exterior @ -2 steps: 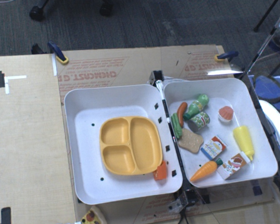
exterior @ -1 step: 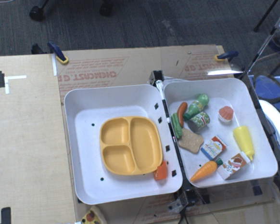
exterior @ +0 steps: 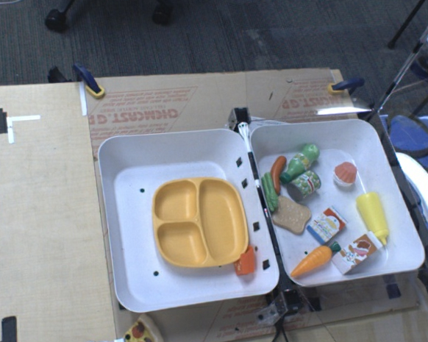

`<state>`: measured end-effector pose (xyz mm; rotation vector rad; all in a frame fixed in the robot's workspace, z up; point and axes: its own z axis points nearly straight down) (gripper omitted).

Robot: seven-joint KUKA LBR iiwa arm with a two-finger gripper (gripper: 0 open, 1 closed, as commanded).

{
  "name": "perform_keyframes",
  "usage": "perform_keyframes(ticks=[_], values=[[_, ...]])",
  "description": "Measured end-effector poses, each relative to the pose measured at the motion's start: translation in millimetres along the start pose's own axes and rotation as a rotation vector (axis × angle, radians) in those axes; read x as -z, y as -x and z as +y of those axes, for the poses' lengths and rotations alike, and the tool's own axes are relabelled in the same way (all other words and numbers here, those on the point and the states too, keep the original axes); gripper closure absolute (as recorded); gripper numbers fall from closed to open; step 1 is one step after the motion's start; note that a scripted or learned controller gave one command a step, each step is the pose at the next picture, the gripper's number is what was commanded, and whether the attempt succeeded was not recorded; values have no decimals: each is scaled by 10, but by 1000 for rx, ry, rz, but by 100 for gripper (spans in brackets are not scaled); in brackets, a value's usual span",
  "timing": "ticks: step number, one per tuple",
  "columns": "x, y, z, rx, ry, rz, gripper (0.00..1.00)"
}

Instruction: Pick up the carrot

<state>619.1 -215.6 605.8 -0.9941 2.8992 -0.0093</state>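
1. The carrot (exterior: 312,261) lies on its side in the right bin (exterior: 378,150), near the front wall, its green top just beside a small carton (exterior: 357,253).
2. Claw state: cannot tell from this view.
3. Neighbours: a second carton (exterior: 326,225) and a bread slice (exterior: 291,215) sit close behind the carrot; a yellow bottle (exterior: 373,217) stands to its right.
4. Risk: the carrot's tapered, rounded body may slip from a pinch taken near the tip.
5. Risk: a descent near the green end could strike the adjoining carton, or lift it instead.
6. Risk: the front bin wall leaves little room for a finger on that side.
7. The left bin (exterior: 121,211) holds a yellow divided plate (exterior: 200,222), well apart from the target.
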Motion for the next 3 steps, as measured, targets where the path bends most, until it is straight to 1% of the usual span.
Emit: perform_keyframes(ticks=[3], values=[[312, 78, -26, 4, -18, -31, 100]])
